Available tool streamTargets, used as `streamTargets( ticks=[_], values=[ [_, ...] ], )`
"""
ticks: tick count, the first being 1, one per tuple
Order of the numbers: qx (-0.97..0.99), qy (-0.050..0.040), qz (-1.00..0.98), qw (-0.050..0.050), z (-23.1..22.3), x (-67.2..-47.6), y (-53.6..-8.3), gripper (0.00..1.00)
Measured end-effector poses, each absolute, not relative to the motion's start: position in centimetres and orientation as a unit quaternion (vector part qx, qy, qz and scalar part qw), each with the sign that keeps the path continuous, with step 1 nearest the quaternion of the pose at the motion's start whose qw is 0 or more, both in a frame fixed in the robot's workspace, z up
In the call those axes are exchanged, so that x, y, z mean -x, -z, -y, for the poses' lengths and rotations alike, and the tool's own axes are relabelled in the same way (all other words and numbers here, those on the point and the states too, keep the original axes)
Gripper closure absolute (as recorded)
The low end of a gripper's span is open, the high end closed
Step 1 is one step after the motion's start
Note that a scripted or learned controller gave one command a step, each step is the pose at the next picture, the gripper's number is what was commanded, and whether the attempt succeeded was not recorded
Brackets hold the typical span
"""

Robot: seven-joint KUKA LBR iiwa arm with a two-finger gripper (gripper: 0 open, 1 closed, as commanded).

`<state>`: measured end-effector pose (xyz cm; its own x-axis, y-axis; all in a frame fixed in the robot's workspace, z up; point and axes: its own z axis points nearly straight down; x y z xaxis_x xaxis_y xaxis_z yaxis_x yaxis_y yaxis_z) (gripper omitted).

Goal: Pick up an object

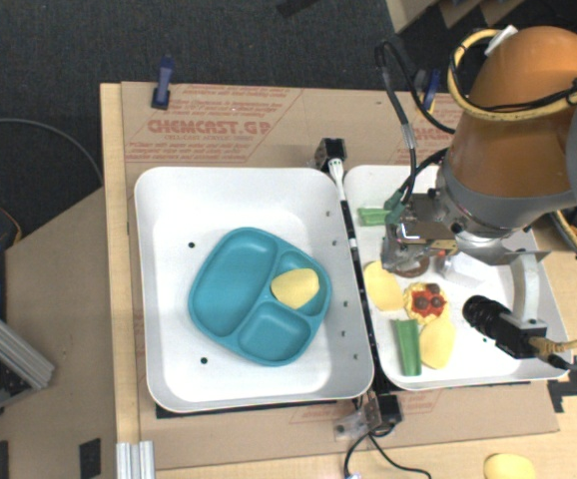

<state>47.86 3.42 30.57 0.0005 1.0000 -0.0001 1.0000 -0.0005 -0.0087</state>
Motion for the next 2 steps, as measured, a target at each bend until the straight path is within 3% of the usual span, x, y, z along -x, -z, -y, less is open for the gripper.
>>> streamTargets(
  ticks=[1,2],
  values=[
    [0.704,0.004,0.71,-0.002,-11.29,-47.99,-37.15,1.0],
    [0.707,0.0011,0.708,-0.001,-10.87,-47.99,-37.85,1.0]
  ],
)
